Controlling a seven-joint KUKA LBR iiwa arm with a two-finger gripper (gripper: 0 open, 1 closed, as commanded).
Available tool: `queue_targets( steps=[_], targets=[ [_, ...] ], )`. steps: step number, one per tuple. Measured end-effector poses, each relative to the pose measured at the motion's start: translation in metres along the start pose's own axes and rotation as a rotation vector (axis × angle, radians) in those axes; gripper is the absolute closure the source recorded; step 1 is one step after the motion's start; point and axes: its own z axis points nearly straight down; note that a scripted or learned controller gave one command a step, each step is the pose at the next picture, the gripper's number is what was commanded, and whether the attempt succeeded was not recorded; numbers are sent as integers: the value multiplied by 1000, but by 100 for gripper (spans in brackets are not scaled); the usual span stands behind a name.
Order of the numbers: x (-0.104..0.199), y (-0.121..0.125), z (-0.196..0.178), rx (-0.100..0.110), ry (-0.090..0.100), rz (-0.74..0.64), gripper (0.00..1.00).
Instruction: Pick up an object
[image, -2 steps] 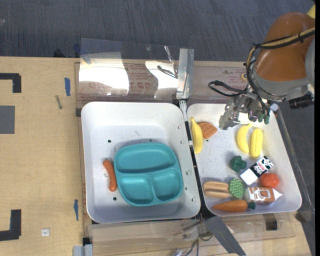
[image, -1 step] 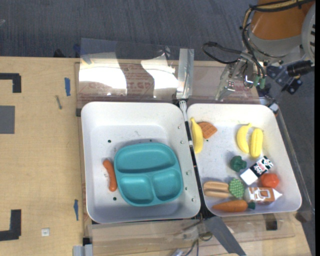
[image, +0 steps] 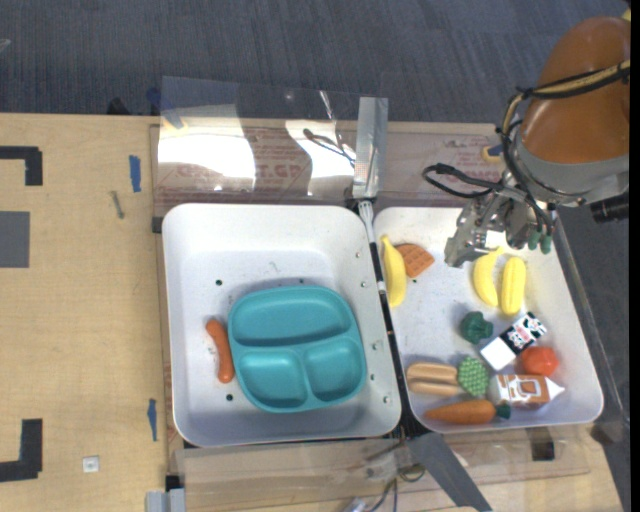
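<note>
My gripper (image: 472, 240) hangs over the upper part of the right bin (image: 580, 330), below the orange-banded wrist. It is empty and sits just up and left of two yellow bananas (image: 498, 282). Lower in that bin lie a green broccoli piece (image: 476, 326), a black-and-white block (image: 527, 330), a white cube (image: 497, 352), a red tomato (image: 541, 360), a hot dog (image: 432, 377), a carrot (image: 461, 411) and a small carton (image: 530, 390). A third banana (image: 393, 270) and an orange piece (image: 416, 260) rest by the bin's left wall.
The left bin (image: 190, 250) holds a teal divided plate (image: 295, 347) and an orange sausage (image: 220, 350) to its left. A clear plastic sheet and a metal post (image: 368, 150) stand behind the bins. Cables (image: 460, 180) loop near the wrist.
</note>
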Motion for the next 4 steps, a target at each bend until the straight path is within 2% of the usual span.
queue_targets(
  steps=[1,2,3,4],
  targets=[
    [-40,29,-119,-4,-12,109,100],
    [-14,30,-6,0,6,2,100],
    [-52,42,-66,-4,-9,53,100],
    [1,-8,-28,0,0,64,100]
  ],
)
